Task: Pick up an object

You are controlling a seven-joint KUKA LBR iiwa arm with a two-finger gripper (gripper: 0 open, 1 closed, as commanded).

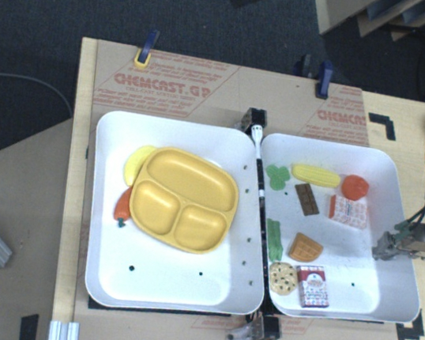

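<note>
At the far-right rim of the right bin [405, 168], low over the white floor: gripper [389, 244], reaching in from beyond the wall. Cannot tell whether open or closed (too small and blurred at the tip), and holds nothing that can be made out.

Nearest to the gripper: red-and-white packet [348, 212], lying flat, near but clearly apart, off toward the seam between the bins and slightly up the view. Roughly square, so offers no strong long axis to line up on. Just beyond the packet from the gripper, a round red ball [355, 186], touching it or nearly so.

Further from the gripper, down the view and toward the seam: small red box [312, 287], with its long axis running roughly up and down the view, beside a cookie [282, 278] and below a waffle [306, 248]. Well apart from the gripper, along the top of the same bin: corn cob [316, 174], lying across the view.

Judged from this: no pick made yet. Likeliest target is the packet, calling for a short move toward the seam with bare floor between. Main risk is nudging the ball, or closing on the packet's flat face without purchase.
</note>
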